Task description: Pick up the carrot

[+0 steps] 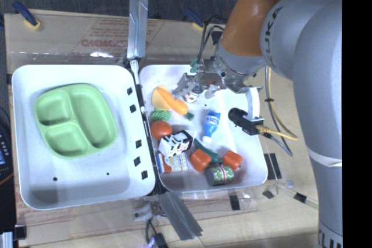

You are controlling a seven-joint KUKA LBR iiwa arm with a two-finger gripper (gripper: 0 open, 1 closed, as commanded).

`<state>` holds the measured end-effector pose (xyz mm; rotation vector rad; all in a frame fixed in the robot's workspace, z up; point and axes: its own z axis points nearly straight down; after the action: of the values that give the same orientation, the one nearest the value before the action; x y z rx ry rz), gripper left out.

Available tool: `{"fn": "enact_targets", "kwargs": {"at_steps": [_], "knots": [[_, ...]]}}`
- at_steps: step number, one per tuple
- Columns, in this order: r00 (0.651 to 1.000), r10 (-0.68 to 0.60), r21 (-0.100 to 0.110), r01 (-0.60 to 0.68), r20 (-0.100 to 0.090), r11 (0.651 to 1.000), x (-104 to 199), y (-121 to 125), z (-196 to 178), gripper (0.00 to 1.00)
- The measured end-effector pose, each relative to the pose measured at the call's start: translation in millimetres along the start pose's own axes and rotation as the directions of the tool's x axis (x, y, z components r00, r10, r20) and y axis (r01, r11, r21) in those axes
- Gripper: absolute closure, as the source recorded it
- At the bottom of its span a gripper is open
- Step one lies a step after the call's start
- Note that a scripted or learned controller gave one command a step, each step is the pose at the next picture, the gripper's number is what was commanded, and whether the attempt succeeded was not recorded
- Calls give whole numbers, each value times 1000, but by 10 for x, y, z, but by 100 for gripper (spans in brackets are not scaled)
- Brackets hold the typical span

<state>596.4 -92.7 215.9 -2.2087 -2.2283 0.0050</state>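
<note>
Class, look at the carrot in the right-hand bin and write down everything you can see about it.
The carrot is a smooth, plastic-looking toy, orange along its body and yellower at its upper-left end. It lies flat and slanted on the floor of the right bin, near that bin's upper-left corner, close to the divider. Its lower-right tip reaches a small green piece. The gripper hangs just to its right, above the bin floor; nothing is gripping the carrot.

Tool (pixel 195 85) over right bin (pixel 256 174), just at 3 o'clock of carrot (pixel 170 100). Green tray (pixel 74 119) in left bin (pixel 26 142).
</note>
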Motion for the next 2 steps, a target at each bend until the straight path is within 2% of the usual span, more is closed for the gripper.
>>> {"fn": "enact_targets", "kwargs": {"at_steps": [1, 2], "knots": [[964, -266, 0, 266, 0, 964, -275, 77, 531, 0], [943, -333, -14, 333, 9, 943, -277, 286, 891, 0]]}}
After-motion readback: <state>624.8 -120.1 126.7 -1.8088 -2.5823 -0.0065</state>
